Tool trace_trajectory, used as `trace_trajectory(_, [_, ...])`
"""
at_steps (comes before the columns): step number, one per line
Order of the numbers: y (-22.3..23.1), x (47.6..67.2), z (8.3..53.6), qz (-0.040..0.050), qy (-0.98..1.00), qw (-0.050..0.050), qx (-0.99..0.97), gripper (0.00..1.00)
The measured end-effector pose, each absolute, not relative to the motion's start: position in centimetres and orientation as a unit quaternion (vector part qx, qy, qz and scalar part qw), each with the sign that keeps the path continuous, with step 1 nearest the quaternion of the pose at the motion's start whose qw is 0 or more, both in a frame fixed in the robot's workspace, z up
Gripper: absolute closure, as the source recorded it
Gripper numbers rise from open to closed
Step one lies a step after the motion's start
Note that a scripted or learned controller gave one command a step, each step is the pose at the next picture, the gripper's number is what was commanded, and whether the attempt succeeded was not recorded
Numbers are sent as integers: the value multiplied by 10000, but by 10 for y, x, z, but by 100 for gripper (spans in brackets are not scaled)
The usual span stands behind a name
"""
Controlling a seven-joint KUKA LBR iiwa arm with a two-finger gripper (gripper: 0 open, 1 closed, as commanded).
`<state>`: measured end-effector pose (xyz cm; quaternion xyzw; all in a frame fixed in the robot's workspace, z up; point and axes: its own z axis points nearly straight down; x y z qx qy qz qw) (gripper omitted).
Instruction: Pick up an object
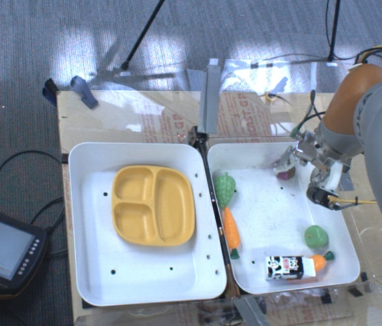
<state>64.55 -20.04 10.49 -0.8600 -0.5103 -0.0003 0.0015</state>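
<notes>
**Apparently the tool is going for the small purple piece at the back of the right bin**

Closest to the tool (pixel 294 156) is a small purple object (pixel 285 172), lying on the floor of the right bin (pixel 272 216) near its back wall. It sits just below and beside the tool's tip, either touching it or nearly so; the view is too coarse to say which. That nearness is the reason to take it as the thing being picked. The piece is small and blurred, so its long axis and the way it points cannot be made out; it looks roughly as wide as it is long. Whether the tool is released or clenched cannot be told, and nothing can be seen to be grasped.

The arm leans in from the bin's far side with its wrist bent down, which probably suits a reach into that back corner.

Farther from the tool, towards the bin's front, lie a green ball (pixel 316 236) and a milk carton (pixel 285 267). A carrot (pixel 231 228) lies well off towards the divider, its long axis along that divider, leafy end to the front. A green vegetable (pixel 224 187) sits just behind it. These are loosely scattered, likely as alternative picks.

Beyond the divider, well away from the tool, a yellow divided plate (pixel 154 204) rests in the left bin (pixel 96 250).
</notes>
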Motion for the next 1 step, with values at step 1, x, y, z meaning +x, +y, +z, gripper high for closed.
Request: trace_trajectory(1, [-159,591,85,20,-5876,36,-8091,0])
